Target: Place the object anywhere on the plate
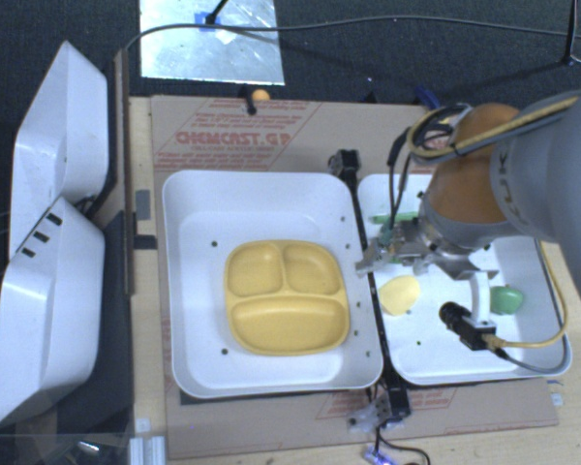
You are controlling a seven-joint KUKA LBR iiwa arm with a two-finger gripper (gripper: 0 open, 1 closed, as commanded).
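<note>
Pale yellow object, a small rounded piece, lies on the floor of the right bin, close to that bin's left wall and just right of the frame's centre. It sits apart from the plate, a yellow three-compartment dish that rests in the middle of the left bin; the two bin walls stand between them. All three plate compartments hold nothing.

Arm reaches in from the right edge of the frame, grey with an orange band, and hangs over the upper part of the right bin. Its hand is low over the bin just above the yellow object in the frame; whether it touches the object cannot be told, and whether it is released or clenched cannot be told either, since the wrist hides that part.

A green object lies further right in the same bin, near a black fitting with a yellow cable. Another small green piece shows at the bin's upper left. Both bins sit on the worktop, over a printed cardboard sheet.
</note>
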